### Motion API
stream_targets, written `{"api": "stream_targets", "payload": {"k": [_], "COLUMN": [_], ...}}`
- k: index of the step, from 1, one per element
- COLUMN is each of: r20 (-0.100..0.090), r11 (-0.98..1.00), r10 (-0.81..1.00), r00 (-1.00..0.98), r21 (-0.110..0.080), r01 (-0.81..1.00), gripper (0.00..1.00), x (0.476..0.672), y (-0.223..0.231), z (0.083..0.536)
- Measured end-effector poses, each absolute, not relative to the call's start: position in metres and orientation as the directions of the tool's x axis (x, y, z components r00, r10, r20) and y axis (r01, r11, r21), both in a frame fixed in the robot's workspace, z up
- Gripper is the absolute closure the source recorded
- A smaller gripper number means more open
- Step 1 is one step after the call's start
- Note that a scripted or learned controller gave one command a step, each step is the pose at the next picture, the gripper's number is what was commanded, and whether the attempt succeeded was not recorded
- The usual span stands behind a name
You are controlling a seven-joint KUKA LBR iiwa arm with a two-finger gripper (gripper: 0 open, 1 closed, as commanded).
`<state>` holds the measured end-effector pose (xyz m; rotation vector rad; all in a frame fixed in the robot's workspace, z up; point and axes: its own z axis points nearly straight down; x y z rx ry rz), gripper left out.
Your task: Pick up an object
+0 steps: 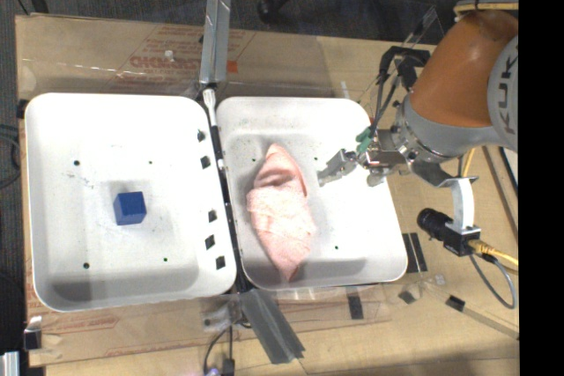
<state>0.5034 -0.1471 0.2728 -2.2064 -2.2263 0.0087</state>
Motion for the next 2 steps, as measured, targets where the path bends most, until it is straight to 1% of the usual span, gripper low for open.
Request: {"api": "stream_targets", "payload": {"k": [1, 2], "r20": [0.001, 0.000], "r11": [0.062, 0.069], "r10": [0.998, 0.998], "r00": [-0.062, -0.069], "r21": [-0.004, -0.008], "r01": [0.998, 0.998], "gripper": [0.00, 1.00], "x": [0.5110, 0.5118], "y": [-0.0943, -0.0953], "z": [0.0940, 0.1013]}}
